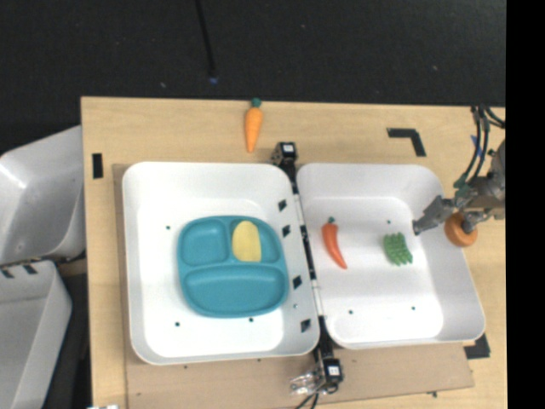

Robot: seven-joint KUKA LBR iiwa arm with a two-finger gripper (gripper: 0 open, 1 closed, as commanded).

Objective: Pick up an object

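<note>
The blue tray point(230, 267) is lying untouched; the gripper point(436, 213), finger state unreadable, is hovering at three o'clock of the green piece point(397, 249), nothing lifted.

**No readable text**

No words, labels, brand names or numbers can be read anywhere. The tabletop point(170, 126) bears black corner marks, one at upper right point(407, 139) and one at lower right point(477, 346), but these are plain angle shapes, not letters. The white bins point(136, 313) carry only small black dots.
</note>
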